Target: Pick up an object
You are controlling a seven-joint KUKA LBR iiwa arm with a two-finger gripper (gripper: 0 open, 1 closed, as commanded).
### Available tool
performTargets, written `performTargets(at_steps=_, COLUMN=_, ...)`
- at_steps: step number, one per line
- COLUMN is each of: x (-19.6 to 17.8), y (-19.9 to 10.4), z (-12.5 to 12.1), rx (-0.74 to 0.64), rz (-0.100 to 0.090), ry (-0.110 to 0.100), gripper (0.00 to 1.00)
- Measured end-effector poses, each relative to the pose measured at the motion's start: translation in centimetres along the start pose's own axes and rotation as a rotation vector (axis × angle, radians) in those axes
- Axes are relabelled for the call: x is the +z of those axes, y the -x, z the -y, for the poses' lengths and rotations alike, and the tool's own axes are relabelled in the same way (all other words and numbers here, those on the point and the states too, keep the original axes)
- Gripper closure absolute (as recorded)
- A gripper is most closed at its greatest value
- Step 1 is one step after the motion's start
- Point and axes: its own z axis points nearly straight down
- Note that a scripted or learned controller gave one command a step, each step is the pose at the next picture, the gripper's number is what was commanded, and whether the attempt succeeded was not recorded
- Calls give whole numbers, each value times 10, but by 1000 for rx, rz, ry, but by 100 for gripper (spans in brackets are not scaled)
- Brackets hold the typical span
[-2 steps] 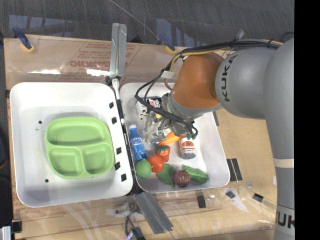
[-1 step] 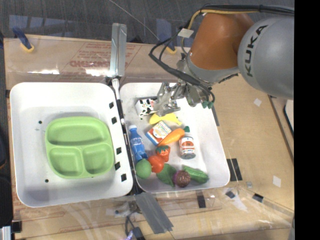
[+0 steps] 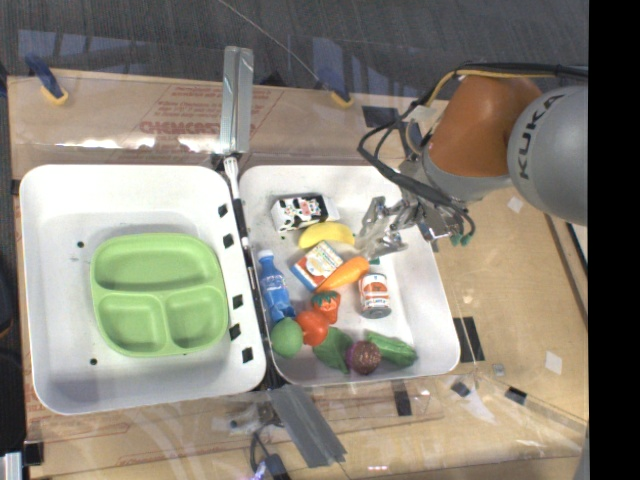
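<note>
- I judge the pick barely begun: nothing sits between the fingers, and every item rests on the floor of the right bin (image 3: 440, 308).
- My gripper (image 3: 378, 230) hangs over that bin's upper right part, its fingers standing apart with a gap between them and nothing clamped in it.
- The closest candidates are the banana (image 3: 327, 234), just left of the fingertips, and the carrot (image 3: 345, 272), just below them. I take one of these as the likely target, but that is my guess.
- The banana is yellow, short and curved, lying flat against a black-and-white patterned box (image 3: 300, 211) on its upper left.
- The carrot is orange and tapered, lying at a slant, and it overlaps a small orange-and-white carton (image 3: 316, 261).
- Below the carrot stands a little red-labelled can (image 3: 375, 294), and left of it lies a blue bottle (image 3: 271, 284).
- What remains: descend, close on one item, lift it clear.
- The left bin (image 3: 50, 268) holds a green divided tray (image 3: 158, 293).
</note>
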Motion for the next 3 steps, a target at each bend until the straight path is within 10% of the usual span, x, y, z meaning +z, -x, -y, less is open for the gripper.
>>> performTargets(at_steps=1, x=-4, y=4, z=-3, rx=-5, rz=7, ry=-1, gripper=0)
performTargets(at_steps=2, x=39, y=-28, z=-37, rx=-27, rz=22, ry=-10, gripper=0)
performTargets(at_steps=3, x=38, y=-62, z=-17, rx=-180, rz=28, ry=-13, gripper=0)
